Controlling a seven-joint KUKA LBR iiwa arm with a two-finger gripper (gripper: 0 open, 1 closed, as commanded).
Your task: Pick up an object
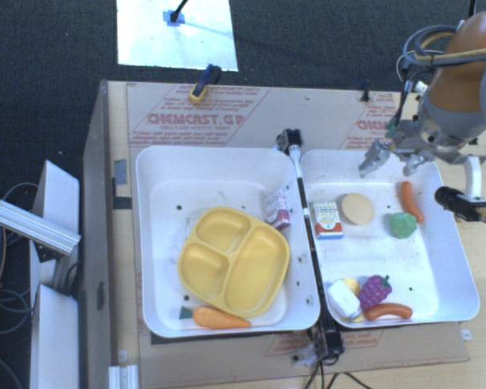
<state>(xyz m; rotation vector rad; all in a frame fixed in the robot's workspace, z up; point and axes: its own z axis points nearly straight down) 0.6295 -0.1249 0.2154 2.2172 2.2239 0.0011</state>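
Gripper (393, 159) open above right bin (445, 241)

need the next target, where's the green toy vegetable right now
In the camera view the green toy vegetable lies in the right bin, toward its right side, just below the small carrot and right of the round biscuit.

Bench (227, 108) bears two white bins (227, 164) (side by side)

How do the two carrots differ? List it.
The left bin's carrot is fatter and lies nearly flat along the front wall beside the yellow tray; the right bin's carrot is slimmer and lies steeply angled beside the green toy. Both are orange.
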